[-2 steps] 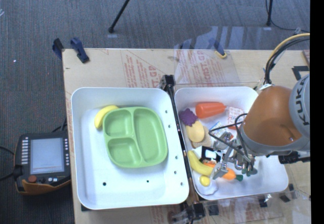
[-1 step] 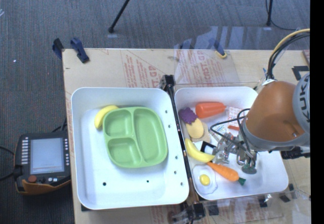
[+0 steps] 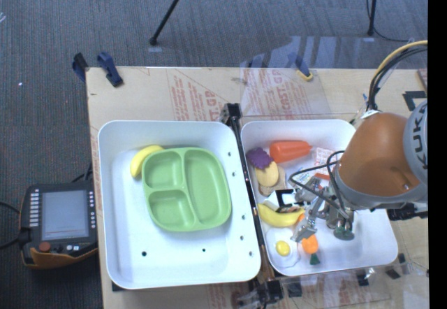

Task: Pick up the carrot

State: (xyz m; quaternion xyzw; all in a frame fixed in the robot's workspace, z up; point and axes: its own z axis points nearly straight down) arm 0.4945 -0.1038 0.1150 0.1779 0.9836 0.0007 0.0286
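carrot (image 3: 290, 150): orange, smooth, tapered body, lying flat on its side in the right-hand bin, near the bin's far wall. Long axis runs roughly left-right, slightly tilted. Blunt wide end points toward the divider side, narrower end toward the arm. Fully visible, unobstructed.

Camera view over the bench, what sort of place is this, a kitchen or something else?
Probably a robotics lab, not a kitchen. The two white bins sit on a plywood bench, a teach pendant lies on grey carpet, and the food, like the carrot, looks like toys.
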